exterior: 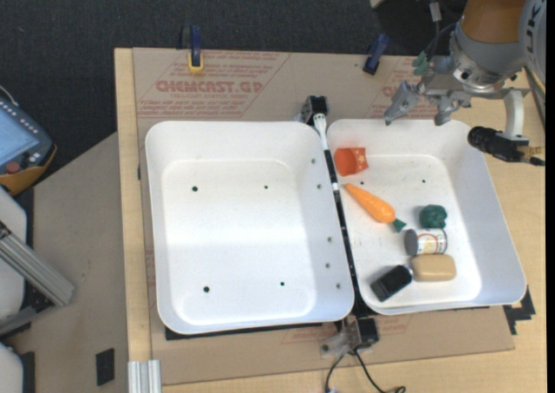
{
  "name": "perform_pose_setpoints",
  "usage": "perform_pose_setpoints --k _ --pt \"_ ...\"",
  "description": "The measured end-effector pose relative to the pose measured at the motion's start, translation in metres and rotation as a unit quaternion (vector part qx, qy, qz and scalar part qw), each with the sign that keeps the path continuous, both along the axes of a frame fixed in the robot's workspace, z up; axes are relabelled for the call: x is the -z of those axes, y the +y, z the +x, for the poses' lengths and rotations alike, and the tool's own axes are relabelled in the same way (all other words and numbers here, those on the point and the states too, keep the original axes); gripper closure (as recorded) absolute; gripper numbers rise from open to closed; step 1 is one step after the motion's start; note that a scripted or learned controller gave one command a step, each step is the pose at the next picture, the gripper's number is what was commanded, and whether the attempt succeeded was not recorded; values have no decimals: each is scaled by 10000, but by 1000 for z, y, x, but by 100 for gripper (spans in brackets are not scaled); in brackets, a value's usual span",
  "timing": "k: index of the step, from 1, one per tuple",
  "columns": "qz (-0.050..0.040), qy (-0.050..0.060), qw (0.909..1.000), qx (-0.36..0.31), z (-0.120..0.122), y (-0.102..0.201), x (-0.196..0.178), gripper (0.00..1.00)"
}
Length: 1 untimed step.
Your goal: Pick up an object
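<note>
Objects, including a carrot (372,203), are clustered in the right bin (486,183). The hand (427,108) is held open and empty above its far rim; a crowded grasp could slip.

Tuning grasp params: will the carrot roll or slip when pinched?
The carrot looks like smooth, tapered plastic, so fingers may slide toward its thin end. Its round body lies flat in the right bin, so a nudge would probably roll it. Likely rigid and light.

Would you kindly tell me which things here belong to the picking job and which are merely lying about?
Job: hand; carrot; orange block; green lump; small can; tan block; black block; right bin.

Lying about: left bin; blue clamps.
</note>
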<state>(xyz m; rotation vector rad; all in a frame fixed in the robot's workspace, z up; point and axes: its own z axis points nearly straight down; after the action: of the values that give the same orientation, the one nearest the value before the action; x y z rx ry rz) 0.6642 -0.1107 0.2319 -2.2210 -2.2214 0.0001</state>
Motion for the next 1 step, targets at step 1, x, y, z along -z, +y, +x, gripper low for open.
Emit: perform_pose_setpoints --k 1 --pt "13 42 10000 3 -82 37 30 0"
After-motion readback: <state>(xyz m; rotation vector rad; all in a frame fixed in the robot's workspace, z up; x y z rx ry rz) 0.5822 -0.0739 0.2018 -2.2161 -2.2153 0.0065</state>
